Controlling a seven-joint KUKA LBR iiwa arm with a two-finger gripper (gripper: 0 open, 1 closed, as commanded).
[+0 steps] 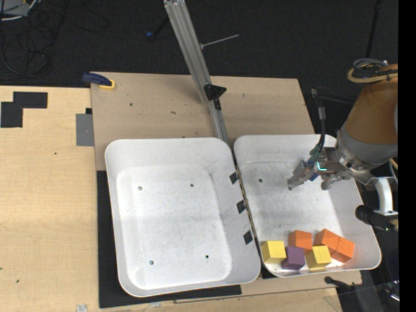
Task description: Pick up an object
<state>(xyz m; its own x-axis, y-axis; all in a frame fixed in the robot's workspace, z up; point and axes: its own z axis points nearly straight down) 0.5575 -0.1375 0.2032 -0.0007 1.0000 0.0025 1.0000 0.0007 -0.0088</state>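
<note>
A: Item one, gripper [312, 177]: fingers [298, 179] spread apart, grasping nothing, hanging over the bare floor of the right bin [273, 161].

B: Stock for picking?

A: Five small blocks, all well toward the camera from the fingers, huddled at the bin's near edge: yellow block [273, 249], purple block [296, 257], second yellow block [318, 257], orange block [300, 240], larger orange block [338, 244] (several touching).

B: Handling?

A: Judged light, rigid, flat-faced; not fragile. The first yellow block sits at the cluster's end, farthest from the arm's side; grip its two free parallel faces.

B: Left bin [169, 213]?

A: Nothing listed.
</note>
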